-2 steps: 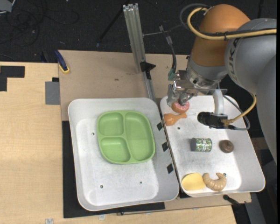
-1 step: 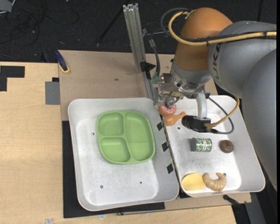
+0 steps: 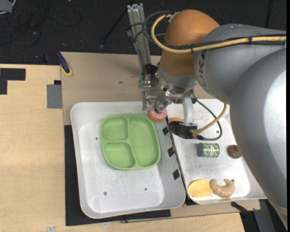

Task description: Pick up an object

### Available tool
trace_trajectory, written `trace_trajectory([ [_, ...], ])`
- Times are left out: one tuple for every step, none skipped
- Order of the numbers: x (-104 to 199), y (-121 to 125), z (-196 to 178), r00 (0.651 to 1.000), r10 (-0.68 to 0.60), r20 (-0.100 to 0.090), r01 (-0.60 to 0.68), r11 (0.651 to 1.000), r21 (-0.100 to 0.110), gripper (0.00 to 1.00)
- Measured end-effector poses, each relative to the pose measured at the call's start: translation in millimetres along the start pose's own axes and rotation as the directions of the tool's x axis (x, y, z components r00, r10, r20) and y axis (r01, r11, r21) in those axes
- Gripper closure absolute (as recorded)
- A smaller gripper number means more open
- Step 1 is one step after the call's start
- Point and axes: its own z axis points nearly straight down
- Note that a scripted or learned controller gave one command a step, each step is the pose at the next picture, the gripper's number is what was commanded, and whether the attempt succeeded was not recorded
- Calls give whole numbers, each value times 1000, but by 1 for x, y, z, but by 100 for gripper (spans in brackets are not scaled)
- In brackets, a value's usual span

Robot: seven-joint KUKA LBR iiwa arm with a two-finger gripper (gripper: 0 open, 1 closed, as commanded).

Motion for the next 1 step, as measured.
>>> trace_trajectory([
  [-1, 0, -1, 1000, 2, 1, -2, 1000, 0, 0],
])
